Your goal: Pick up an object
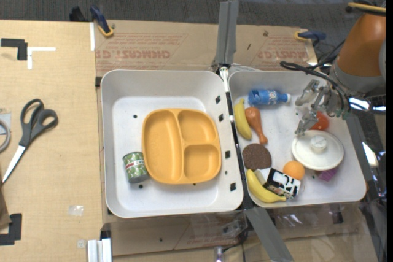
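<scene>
The gripper [311, 112] hovers near the right bin's [356, 193] right edge, fingers spread, holding nothing. A red object [320, 123] lies just beside its fingertips, touching the white lid [317, 151].
</scene>
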`<state>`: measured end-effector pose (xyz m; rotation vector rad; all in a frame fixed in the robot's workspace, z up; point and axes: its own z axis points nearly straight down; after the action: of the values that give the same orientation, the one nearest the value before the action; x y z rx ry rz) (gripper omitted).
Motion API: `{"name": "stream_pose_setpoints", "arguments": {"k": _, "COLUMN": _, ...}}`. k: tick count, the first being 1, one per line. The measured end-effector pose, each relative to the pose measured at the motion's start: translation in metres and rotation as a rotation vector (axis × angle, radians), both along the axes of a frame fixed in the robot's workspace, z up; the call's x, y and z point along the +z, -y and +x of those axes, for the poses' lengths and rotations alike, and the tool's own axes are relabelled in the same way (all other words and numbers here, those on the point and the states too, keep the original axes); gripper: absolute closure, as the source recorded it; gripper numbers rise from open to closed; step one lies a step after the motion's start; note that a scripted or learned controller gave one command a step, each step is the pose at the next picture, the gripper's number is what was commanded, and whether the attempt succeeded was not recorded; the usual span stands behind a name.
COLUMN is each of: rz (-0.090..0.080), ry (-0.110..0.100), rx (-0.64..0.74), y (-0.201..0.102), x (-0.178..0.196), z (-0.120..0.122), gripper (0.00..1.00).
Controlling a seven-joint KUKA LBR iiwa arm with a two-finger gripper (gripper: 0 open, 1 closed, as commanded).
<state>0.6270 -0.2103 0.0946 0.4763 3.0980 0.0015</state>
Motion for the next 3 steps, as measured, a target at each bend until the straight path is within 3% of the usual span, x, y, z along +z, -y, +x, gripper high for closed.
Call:
{"name": "stream_pose_setpoints", "arguments": {"k": 1, "rz": 0.002, "ry": 0.001, "rx": -0.197, "y": 0.004, "x": 0.001, "z": 0.008, "gripper": 0.00}}
{"name": "stream_pose_setpoints", "arguments": {"k": 2, "rz": -0.001, "ry": 0.008, "rx": -0.193, "y": 0.004, "x": 0.012, "z": 0.010, "gripper": 1.00}}
{"name": "stream_pose_setpoints", "arguments": {"k": 3, "rz": -0.001, "ry": 0.000, "rx": -0.217, "y": -0.018, "x": 0.179, "z": 0.016, "gripper": 1.00}}
